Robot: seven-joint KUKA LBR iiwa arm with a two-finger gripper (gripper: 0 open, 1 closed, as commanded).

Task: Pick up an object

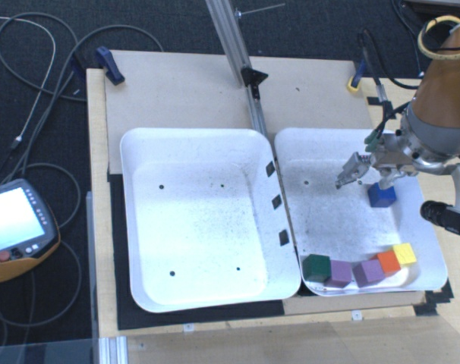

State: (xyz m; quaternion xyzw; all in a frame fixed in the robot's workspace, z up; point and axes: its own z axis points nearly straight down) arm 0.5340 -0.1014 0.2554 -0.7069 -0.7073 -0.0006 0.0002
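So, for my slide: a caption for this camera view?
Tool hovers by blue block in right bin.

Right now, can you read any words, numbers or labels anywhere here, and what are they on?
None can be read.
Pendant: its lit screen is a blank glare, and any writing on the buttons is too small to read.
Blocks, bins, arm: no lettering visible.
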